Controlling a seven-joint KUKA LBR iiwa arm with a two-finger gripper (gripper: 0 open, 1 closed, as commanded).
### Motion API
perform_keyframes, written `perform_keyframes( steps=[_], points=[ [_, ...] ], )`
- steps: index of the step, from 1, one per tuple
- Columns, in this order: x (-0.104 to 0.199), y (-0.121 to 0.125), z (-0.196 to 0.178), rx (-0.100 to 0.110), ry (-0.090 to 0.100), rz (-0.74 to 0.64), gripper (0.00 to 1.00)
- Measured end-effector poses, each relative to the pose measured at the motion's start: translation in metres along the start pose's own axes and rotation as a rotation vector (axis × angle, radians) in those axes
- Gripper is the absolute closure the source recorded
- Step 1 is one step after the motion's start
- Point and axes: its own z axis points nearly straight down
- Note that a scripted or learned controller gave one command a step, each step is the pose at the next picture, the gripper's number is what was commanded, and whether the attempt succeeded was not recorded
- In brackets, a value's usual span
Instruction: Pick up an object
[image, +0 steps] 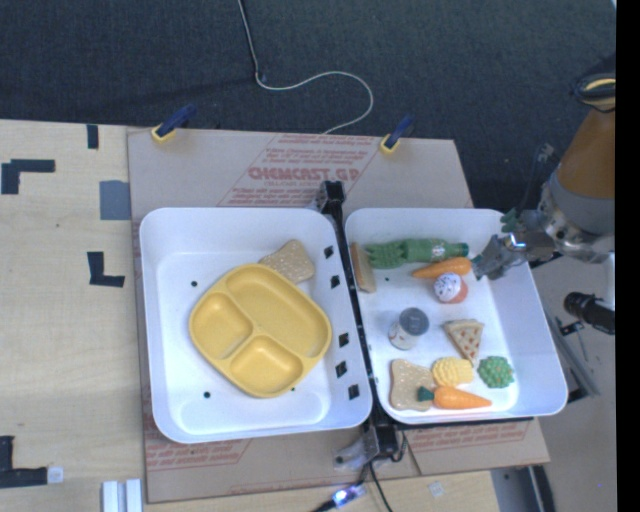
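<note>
Camera view: end effector (497, 258) at right bin's (545, 330) far edge, near carrot (441, 268) & green bottle (412, 251); can't tell if open. Nothing picked yet, grasp + lift left.

Wooden bench (60, 300) bears cardboard sheet (290, 170); two white bins (160, 330) atop.

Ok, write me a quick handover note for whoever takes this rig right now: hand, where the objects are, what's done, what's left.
Hand: at the right bin's upper right corner, above the rim, nothing seen between its fingers.
Right bin: green bottle, carrot, ball, grey can, sandwich wedge, corn, broccoli, second carrot.
Left bin: yellow divided plate, cracker at its top edge.
Done: nothing picked.
Left: grasp and lift one object.
</note>
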Motion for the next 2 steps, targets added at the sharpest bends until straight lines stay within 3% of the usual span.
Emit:
perform_keyframes(
  steps=[2],
  points=[
    [0.105, -0.023, -0.008, 0.003, 0.002, -0.005, 1.0]
  ],
)
